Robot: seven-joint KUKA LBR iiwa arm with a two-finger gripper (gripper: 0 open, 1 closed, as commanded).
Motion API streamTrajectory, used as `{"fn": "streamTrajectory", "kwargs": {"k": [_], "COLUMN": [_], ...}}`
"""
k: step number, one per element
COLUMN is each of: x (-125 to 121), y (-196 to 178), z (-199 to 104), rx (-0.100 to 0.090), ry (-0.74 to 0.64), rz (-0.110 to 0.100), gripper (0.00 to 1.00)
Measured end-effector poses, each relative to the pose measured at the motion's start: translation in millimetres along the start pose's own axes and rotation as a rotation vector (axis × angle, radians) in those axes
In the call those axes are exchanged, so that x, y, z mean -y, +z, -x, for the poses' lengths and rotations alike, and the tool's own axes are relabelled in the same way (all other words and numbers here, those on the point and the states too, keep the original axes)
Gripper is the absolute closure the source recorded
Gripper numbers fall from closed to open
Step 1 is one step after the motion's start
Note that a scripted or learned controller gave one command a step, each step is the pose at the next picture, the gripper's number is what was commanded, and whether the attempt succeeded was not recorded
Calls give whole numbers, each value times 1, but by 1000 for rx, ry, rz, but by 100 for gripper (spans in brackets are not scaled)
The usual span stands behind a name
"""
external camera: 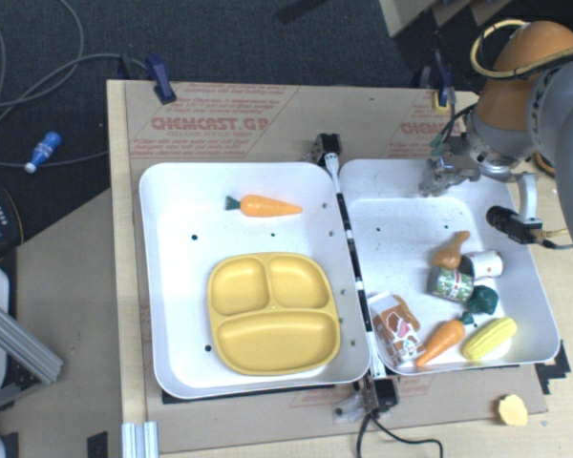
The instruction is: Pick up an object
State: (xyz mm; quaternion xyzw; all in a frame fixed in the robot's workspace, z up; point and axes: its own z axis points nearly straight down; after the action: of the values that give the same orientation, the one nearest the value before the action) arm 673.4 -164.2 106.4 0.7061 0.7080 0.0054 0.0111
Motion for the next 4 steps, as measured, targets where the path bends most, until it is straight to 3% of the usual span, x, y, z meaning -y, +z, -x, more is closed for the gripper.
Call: {"fn": "streamTrajectory", "kwargs": {"k": [1,2,3,4], "x": [3,89,129,67], "y": [5,21,19,20], "z": [-1,25,-25,-17], "rx": [-3,-10,-12,-6], "ry": [0,8,1,0], "rz": [-9,-33,-29,-18], "gripper": [0,0,0,0]}}
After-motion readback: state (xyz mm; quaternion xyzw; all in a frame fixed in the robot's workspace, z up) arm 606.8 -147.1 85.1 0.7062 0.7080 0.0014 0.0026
